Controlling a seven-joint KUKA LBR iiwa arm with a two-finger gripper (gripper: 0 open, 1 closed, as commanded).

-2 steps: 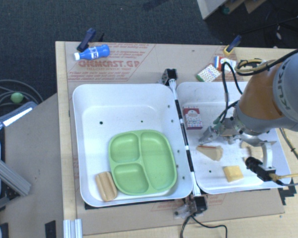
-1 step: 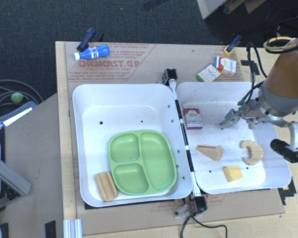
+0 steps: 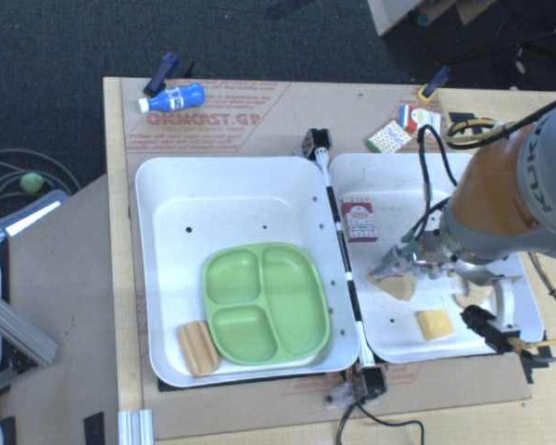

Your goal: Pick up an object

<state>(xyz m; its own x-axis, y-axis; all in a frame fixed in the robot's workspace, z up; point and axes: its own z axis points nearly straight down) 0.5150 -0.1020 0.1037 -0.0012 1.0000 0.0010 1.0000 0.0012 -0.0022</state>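
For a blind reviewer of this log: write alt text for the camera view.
A grey and orange robot arm reaches from the right into the right white bin, its gripper low over a tan chunk, with a yellow block and a small red box nearby. The left white bin holds a green divided tray and a tan block.

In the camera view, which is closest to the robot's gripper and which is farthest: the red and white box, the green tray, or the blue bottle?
Measured from the gripper, in the right bin:
1. Red and white box, same bin, just up and left of the gripper.
2. Green tray, in the left bin, across the divider.
3. Blue bottle, outside both bins, on the bench's far left corner.
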